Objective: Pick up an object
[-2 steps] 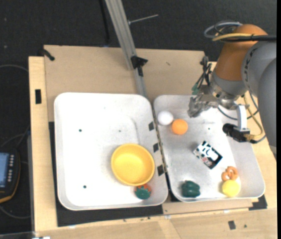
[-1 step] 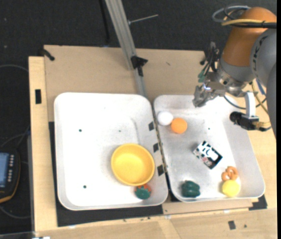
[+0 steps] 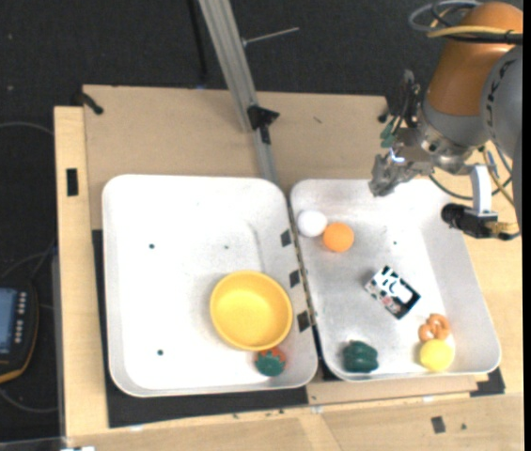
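While poised over the right bin's [image 3: 453, 252] far edge, end effector [image 3: 384, 178] grasping nothing visible, finger spacing indiscernible, orange ball [image 3: 338, 238] and white ball [image 3: 312, 223] lying apart below-left.

Lighting: bright, even, overhead. White bins [image 3: 199, 214] near glare left of gripper [image 3: 384, 181]; soft short shadows beneath objects. Focus: slightly soft throughout; dark floor beyond underexposed.

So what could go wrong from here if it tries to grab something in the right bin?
The white ball and orange ball lie close together by the bin's left wall; either may roll off when nudged. The gripper is at the far edge, away from everything. The yellow toy sits tight in the near corner.
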`<act>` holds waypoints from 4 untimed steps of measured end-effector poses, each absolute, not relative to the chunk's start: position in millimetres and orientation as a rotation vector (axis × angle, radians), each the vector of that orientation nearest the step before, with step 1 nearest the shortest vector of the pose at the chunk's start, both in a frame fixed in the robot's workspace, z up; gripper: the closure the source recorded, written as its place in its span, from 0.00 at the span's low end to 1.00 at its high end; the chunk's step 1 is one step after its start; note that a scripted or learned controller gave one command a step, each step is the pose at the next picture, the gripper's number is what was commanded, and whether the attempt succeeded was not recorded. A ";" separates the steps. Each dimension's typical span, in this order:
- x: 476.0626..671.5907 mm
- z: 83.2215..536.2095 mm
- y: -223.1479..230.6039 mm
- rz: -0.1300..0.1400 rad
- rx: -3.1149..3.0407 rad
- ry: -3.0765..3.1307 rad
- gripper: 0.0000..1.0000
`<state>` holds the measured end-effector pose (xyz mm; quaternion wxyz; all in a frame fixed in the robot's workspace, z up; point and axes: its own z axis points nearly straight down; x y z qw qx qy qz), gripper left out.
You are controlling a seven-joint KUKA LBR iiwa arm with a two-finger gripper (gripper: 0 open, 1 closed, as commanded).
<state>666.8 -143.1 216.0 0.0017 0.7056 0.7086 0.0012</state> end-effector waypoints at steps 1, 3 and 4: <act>678.0 230.2 -91.3 0.005 2.212 2.228 1.00; 683.5 244.7 21.2 0.005 2.213 2.229 1.00; 677.3 244.2 67.8 0.000 2.215 2.229 1.00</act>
